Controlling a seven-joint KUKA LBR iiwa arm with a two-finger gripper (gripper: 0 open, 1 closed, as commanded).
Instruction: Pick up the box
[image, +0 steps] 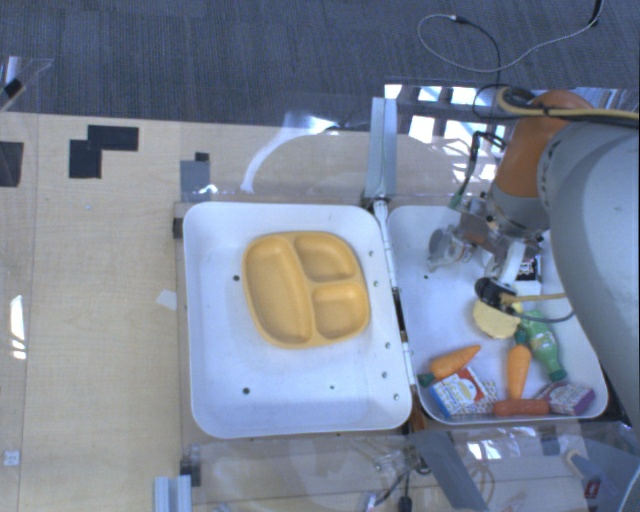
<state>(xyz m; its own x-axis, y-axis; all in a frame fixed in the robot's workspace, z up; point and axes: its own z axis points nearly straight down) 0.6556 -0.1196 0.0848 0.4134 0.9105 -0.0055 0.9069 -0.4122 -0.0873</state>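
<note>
Two white bins sit side by side: the left bin (215, 390) carries a yellow divided plate (303, 287), the right bin (425, 300) a heap of toy food. Over that right bin's far end hangs the gripper (452, 243); how wide it stands, I cannot tell. Down at the near edge lies the box (463, 391), beside an orange carrot (455, 359).

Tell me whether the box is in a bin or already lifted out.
In a bin. The box lies flat on the right bin's floor near its front edge, between two carrots, apart from the gripper.
</note>
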